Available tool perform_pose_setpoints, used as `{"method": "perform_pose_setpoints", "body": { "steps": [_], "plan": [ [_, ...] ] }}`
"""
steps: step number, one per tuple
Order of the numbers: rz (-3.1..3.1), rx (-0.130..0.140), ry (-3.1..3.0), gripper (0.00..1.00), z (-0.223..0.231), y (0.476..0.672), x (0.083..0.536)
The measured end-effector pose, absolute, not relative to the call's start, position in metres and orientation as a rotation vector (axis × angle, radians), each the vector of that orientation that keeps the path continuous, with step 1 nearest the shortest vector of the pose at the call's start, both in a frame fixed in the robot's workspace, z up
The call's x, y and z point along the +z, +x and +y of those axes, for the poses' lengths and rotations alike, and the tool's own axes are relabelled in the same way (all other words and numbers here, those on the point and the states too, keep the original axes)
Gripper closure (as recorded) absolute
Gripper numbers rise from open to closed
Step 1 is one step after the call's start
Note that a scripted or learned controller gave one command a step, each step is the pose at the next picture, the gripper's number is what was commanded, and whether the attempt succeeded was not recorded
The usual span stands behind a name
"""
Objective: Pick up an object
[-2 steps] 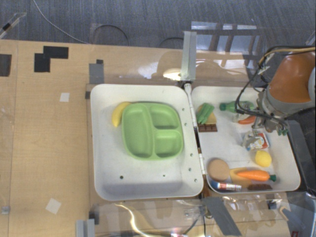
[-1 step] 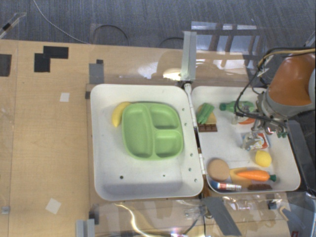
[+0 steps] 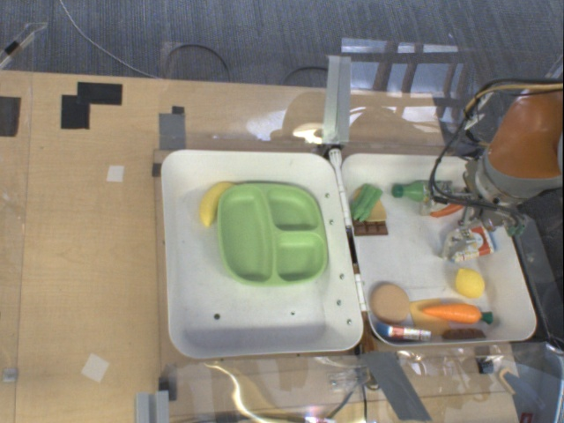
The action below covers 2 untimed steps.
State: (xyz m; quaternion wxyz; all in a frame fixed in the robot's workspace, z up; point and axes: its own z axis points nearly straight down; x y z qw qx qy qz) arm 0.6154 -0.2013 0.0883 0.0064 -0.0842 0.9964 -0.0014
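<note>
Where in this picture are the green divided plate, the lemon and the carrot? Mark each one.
green divided plate (image 3: 269, 233): camera view, on its centre ridge.
lemon (image 3: 470, 282): camera view, middle of the fruit.
carrot (image 3: 451, 313): camera view, mid-length of its orange body.

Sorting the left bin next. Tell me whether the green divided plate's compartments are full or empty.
Empty: the green divided plate in the left bin shows bare compartments; a banana lies beside its rim.

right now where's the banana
In the camera view the banana lies in the left bin, near its upper left corner, tucked against the left edge of the green divided plate.
</note>
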Motion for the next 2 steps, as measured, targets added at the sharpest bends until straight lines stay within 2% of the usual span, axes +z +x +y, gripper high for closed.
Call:
{"method": "perform_pose_setpoints", "body": {
  "steps": [1, 2],
  "plan": [
    [3.1, -0.012, -0.267, 1.0, -0.2, 0.621, 0.104],
    [2.828, -0.008, -1.343, 1.0, -0.205, 0.633, 0.185]
  ]
}}
